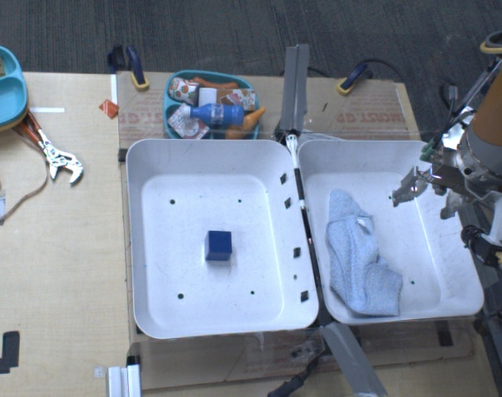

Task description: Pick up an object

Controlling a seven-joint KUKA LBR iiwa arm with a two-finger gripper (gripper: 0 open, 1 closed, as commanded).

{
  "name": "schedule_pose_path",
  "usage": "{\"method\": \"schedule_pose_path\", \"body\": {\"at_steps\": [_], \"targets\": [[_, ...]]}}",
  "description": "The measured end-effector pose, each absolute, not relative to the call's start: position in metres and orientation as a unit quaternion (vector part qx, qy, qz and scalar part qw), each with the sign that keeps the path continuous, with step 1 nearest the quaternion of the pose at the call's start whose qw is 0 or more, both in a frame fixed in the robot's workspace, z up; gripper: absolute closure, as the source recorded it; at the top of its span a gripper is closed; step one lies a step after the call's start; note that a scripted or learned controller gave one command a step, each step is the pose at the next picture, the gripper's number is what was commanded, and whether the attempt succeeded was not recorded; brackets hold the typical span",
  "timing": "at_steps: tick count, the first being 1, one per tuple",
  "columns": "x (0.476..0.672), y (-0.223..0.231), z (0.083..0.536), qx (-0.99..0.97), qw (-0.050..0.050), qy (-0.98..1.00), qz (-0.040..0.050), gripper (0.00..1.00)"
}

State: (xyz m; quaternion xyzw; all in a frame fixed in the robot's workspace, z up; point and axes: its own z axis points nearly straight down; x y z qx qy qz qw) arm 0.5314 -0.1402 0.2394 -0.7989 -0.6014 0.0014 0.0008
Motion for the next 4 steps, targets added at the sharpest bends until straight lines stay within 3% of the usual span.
{"method": "schedule_pose_path", "body": {"at_steps": [1, 2, 3, 4], "targets": [[0.491, -0.161, 0.228, -0.862, 0.001, -0.507, 0.002, 0.0], [0.484, -0.181, 0.268, -0.911, 0.0, -0.412, 0.0011, 0.0], [0.513, -0.136, 0.276, -0.883, 0.0, -0.469, 0.0016, 0.0], [0.505, -0.158, 0.263, -0.923, 0.001, -0.384, 0.0022, 0.0]]}}
